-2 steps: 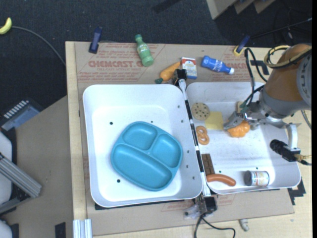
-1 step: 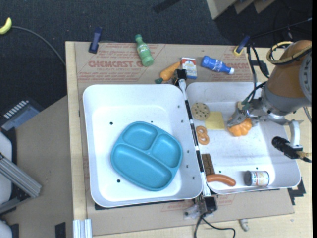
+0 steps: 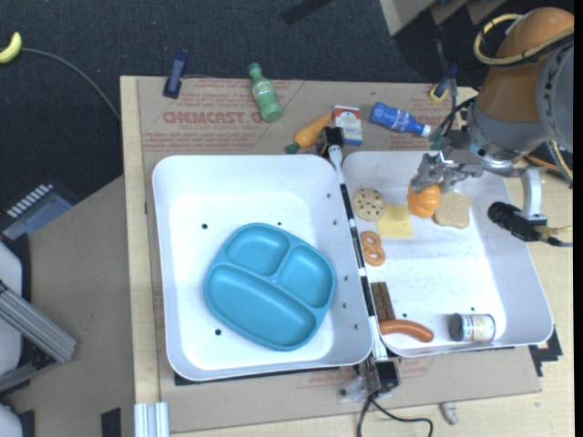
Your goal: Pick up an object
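Note:
The right bin (image 3: pixel 510 262) holds several toy foods: a round cookie (image 3: pixel 368 204), a yellow cheese slice (image 3: pixel 395 221), an orange fruit (image 3: pixel 422 202), a bread slice (image 3: pixel 452 211), a pretzel (image 3: pixel 372 248), a brown bar (image 3: pixel 380 300), an orange sausage (image 3: pixel 405 330) and a small jar (image 3: pixel 472 326). My gripper (image 3: pixel 428 182) reaches in from the right at the bin's far side. Its tip is directly over the orange fruit and seems to touch the top of it. The fruit looks to be resting low in the bin beside the bread slice.
The left bin (image 3: pixel 182 208) carries a blue divided plate (image 3: pixel 269 285). Behind the bins on the cardboard lie a green bottle (image 3: pixel 266 94), a blue bottle (image 3: pixel 399 118), a carrot (image 3: pixel 312 132), a small carton (image 3: pixel 347 124) and a blue marker (image 3: pixel 175 74).

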Robot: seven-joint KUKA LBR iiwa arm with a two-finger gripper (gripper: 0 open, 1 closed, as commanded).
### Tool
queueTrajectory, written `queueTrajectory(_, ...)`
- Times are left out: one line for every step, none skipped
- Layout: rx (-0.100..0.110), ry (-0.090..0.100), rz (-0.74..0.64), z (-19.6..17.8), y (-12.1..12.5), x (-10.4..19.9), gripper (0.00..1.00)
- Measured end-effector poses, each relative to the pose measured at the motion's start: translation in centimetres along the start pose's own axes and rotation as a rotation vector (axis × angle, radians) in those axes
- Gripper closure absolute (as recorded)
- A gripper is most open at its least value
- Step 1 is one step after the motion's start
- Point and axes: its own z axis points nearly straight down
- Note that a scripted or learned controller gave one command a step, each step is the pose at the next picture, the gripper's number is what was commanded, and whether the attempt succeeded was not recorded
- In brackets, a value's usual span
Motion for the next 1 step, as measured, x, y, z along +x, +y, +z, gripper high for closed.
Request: queueTrajectory(0.004,0.001,0.001,-3.95,-4.43,4.94,1.0)
